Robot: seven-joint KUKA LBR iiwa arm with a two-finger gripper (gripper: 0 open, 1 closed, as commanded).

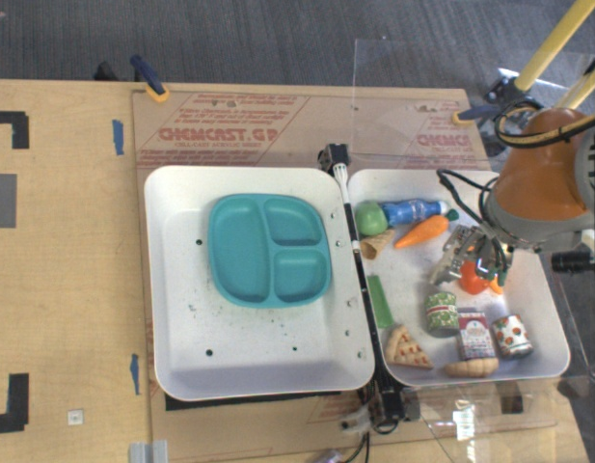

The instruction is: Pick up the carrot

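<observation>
The carrot [422, 230] sits in the right bin [553, 302], touching a blue bottle [413, 209] just behind it, green ball [370, 218] to its left. Gripper [468, 263] hovers just right of the carrot, over an orange-red thing [475, 279]; can't tell its grip. Cans' [440, 313] labels are unreadable.

The left bin [172, 287] holds a teal divided plate [270, 249]. The right bin [548, 340] is crowded — a green apple [370, 218] touching a blue bottle [413, 209], a green stick [378, 299] along the left wall, a pizza slice [406, 348], a green can [440, 313], a red carton [475, 336], a small red-and-white can [512, 335] and a bread roll [470, 367] — all near the front.
</observation>
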